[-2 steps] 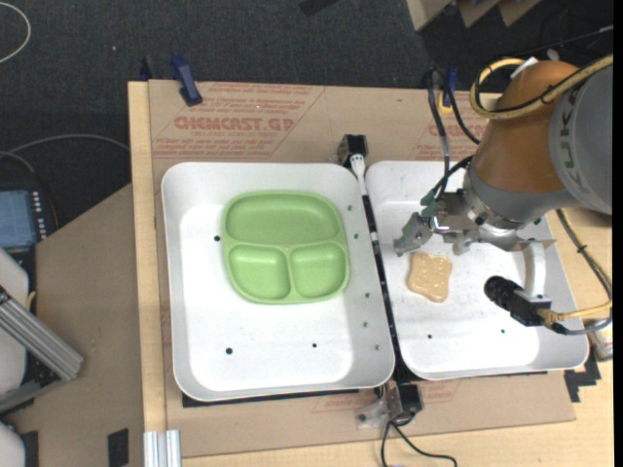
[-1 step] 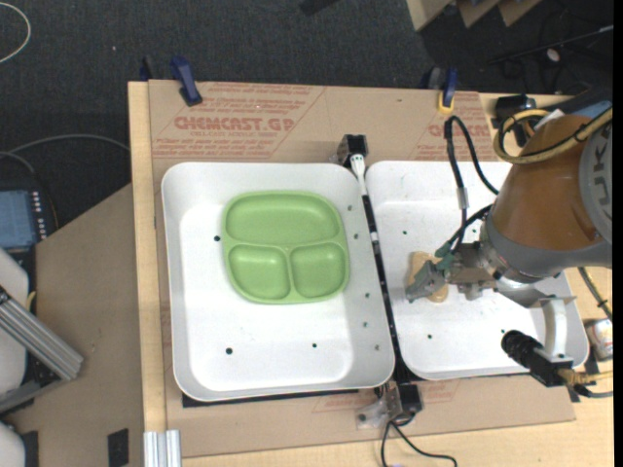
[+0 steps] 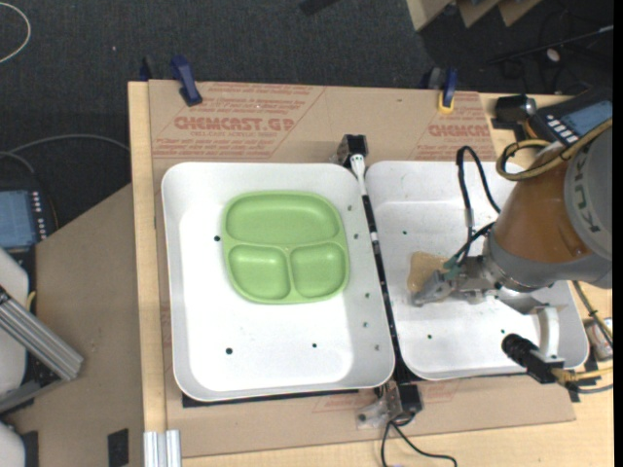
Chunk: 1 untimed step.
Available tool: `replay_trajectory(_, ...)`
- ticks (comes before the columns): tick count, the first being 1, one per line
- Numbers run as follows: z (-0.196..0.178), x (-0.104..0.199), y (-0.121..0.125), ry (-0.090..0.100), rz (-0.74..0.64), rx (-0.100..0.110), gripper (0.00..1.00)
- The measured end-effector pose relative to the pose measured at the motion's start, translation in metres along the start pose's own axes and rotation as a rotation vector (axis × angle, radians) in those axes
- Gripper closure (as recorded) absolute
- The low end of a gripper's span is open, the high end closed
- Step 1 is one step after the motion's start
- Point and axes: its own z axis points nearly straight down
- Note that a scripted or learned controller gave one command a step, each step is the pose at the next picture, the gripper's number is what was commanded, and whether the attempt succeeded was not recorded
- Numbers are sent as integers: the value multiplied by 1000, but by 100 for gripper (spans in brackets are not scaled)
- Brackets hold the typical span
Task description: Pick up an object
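Jaws [image 3: 425, 292] low in right bin [image 3: 428, 353], touching tan object [image 3: 421, 267]

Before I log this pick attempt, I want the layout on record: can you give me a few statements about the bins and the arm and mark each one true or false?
1. The green divided plate lies in the left bin. True.
2. The plate has four compartments. False: it has three, one wide and two smaller.
3. The gripper is over the right bin. True.
4. A tan object lies in the left bin beside the plate. False: it lies in the right bin, by the gripper.
5. The plate stands on its edge. False: it lies flat, open side up.
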Motion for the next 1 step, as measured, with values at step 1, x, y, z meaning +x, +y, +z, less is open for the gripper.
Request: replay_trajectory(1,-5,-24,61,-2,-7,-8,0)
